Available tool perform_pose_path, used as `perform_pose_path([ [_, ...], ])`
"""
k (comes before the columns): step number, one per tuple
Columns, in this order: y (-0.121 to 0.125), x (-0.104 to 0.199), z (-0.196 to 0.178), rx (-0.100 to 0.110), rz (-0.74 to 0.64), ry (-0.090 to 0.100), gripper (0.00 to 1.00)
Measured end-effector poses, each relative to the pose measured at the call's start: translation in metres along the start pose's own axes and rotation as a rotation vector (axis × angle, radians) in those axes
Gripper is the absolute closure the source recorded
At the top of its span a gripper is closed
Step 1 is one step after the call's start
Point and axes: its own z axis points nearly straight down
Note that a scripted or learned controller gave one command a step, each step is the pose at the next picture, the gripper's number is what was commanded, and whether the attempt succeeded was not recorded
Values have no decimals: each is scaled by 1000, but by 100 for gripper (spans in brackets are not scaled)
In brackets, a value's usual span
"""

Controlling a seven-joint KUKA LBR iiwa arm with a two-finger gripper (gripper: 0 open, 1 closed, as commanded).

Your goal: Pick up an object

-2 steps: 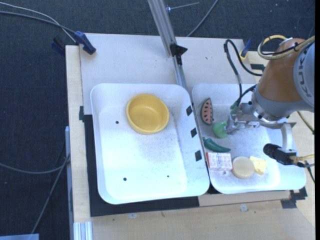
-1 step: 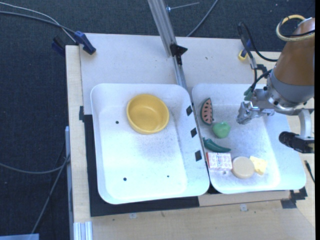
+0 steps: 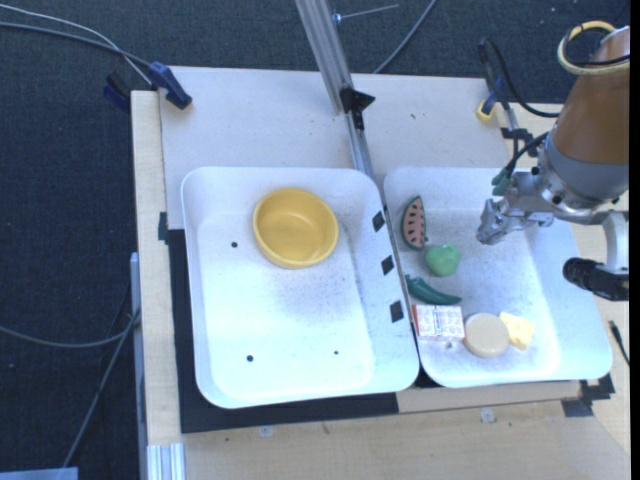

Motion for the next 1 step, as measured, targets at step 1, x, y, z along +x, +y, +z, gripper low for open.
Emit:
perform_pose_path([
  [1,12,51,-12,0,-5,3,100],
])
